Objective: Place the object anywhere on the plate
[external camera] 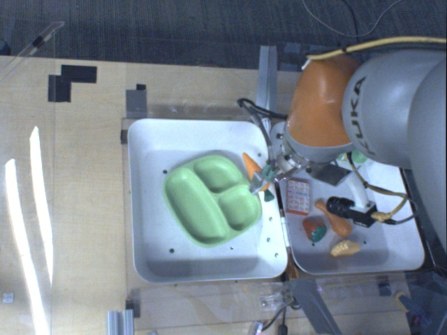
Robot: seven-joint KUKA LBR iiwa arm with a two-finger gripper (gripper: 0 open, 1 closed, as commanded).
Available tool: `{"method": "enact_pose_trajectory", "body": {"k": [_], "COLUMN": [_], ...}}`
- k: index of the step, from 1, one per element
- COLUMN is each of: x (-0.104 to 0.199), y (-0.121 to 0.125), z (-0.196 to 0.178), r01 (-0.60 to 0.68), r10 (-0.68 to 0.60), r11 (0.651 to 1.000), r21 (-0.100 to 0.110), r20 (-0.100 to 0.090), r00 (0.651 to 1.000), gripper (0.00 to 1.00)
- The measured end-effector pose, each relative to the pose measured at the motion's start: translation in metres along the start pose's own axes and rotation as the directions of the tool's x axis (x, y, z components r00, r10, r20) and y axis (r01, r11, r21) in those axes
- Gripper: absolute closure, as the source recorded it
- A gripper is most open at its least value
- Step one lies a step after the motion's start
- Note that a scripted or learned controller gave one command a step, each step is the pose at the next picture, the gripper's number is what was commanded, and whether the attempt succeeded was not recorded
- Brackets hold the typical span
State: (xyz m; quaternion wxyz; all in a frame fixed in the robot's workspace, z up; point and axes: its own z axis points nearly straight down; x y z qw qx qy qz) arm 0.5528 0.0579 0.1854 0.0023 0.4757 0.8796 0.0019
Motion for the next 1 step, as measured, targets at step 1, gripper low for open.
{"method": "enact_pose_trajectory", "body": {"k": [1], "x": [-0.0002], "y": [-0.0001], "z": [-0.0001], "r01": [0.000], "r10": [0.000], "r11": [1.000], "r21": [0.000], "r20": [0.000], "r00": [1.000], "gripper": [0.00]}}
